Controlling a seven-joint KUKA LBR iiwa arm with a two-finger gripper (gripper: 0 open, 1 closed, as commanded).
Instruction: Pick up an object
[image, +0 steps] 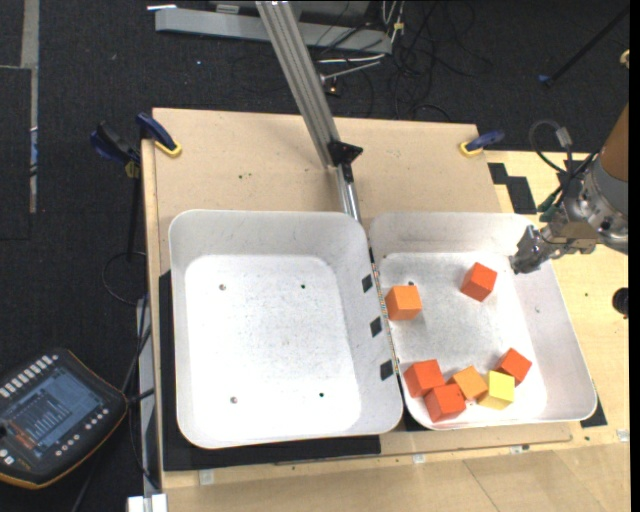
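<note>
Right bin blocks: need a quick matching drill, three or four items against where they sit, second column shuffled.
Items:
1. yellow block
2. hand
3. lone red block
4. light orange block

Places:
A. over the right bin's upper right rim
B. by the divider between the bins
C. upper middle of the right bin
D. in the cluster at the right bin's near edge

Pairs: 1-D, 2-A, 3-C, 4-B

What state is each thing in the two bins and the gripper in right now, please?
Gripper: above the right bin's far right edge, holding nothing visible.
Red-orange cube: alone, resting near the gripper.
Orange cube: alone, by the divider.
Cluster of five cubes: bunched at the near wall.
Left bin: holds no blocks.
</note>
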